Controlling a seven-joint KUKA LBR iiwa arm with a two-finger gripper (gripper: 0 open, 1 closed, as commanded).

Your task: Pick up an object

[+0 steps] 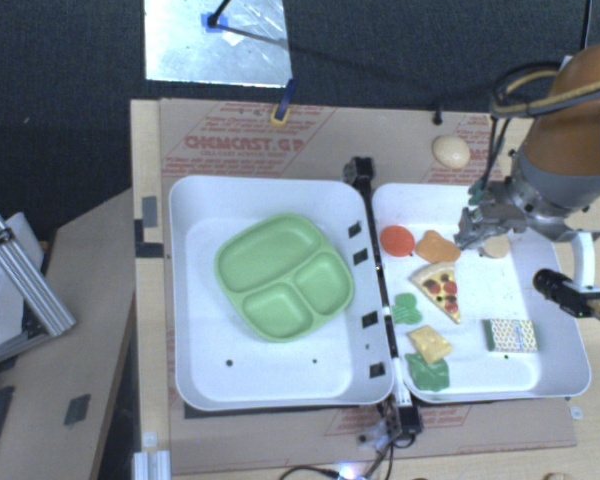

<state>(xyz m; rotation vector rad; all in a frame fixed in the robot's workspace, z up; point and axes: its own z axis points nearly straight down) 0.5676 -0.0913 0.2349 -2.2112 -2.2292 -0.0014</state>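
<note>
The big white plastic bin on the right [565, 363] is holding toy food, w/ the grey and orange robot arm [570, 118] hanging over its top end. The gripper [477, 230] is sitting just above the flat orange toy piece [437, 247]. Can't tell its state. It's prob. best going straight down, slowly, staying off the red round toy [397, 239].

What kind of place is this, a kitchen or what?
Probably a robot lab test bench, not a kitchen: a grey and orange arm reaches over two white bins, with toy food like a pizza slice.
</note>
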